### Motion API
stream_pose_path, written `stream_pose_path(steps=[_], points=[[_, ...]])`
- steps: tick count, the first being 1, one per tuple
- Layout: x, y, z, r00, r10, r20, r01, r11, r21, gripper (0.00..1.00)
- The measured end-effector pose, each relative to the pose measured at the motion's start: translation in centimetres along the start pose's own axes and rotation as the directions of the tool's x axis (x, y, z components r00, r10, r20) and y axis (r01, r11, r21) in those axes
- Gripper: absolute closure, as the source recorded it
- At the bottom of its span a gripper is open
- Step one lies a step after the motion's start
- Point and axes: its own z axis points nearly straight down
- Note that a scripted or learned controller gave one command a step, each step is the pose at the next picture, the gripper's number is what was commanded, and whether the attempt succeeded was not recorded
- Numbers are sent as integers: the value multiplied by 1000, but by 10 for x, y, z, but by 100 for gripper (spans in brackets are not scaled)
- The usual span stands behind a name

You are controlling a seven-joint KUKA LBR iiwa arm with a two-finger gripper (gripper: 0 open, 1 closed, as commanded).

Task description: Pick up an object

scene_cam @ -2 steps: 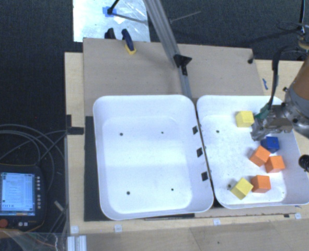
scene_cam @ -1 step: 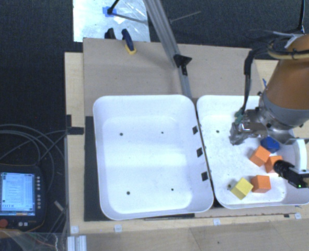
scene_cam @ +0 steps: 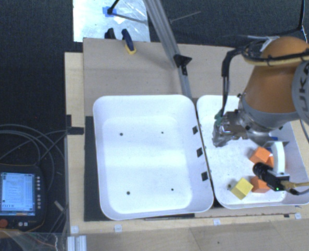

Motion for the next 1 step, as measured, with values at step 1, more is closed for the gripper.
stream_pose_path(steps=[1], points=[[59, 11, -2, 1000, -2, -1, 2, 1000, -1, 100]])
